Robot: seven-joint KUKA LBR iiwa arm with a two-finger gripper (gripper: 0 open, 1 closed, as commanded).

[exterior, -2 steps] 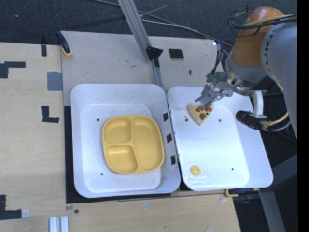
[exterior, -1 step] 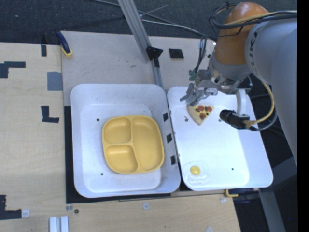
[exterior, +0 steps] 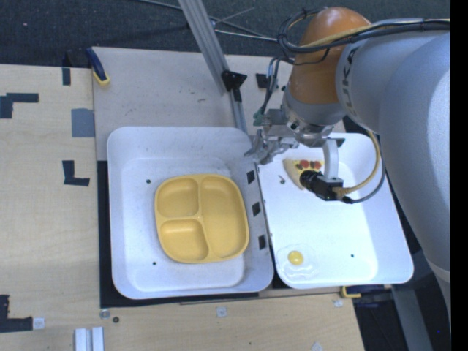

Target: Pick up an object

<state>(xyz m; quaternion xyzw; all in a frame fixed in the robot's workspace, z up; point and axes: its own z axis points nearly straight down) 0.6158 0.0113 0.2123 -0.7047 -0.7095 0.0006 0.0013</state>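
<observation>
A yellow divided plate (exterior: 201, 218) lies flat in the left bin (exterior: 131, 152). In the right bin (exterior: 365, 254), a toy fried egg (exterior: 295, 259) rests near the front edge. A pale yellow piece with red spots (exterior: 303, 167) lies near the back, partly hidden by the arm's black cable fitting (exterior: 323, 186). My gripper (exterior: 268, 148) hangs low over the back left corner of the right bin, close to the wall between the bins. It is just left of the spotted piece, and I see nothing held in it.
A slanted metal pole (exterior: 212, 46) rises behind the bins. The grey arm and its orange band (exterior: 325, 50) cover the back right of the right bin. A blue and yellow clamp (exterior: 97, 66) sits at the bench's back left.
</observation>
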